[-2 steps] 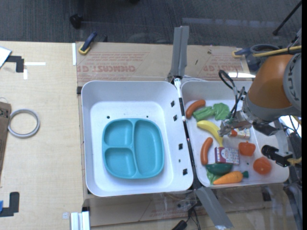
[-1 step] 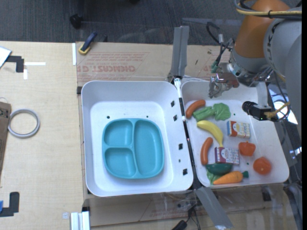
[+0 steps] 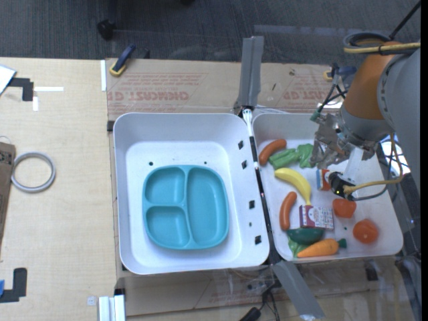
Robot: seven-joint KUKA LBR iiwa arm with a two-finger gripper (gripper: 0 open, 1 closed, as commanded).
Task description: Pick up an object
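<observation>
While low, hand [image 3: 326,154] beside banana [image 3: 295,180].

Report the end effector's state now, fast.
End effector: low in the right white bin, by the green toy vegetable; grip state cannot be told.

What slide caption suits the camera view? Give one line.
Grey arm's claw above right white bin of toy food; blue divided plate in left bin.
</observation>
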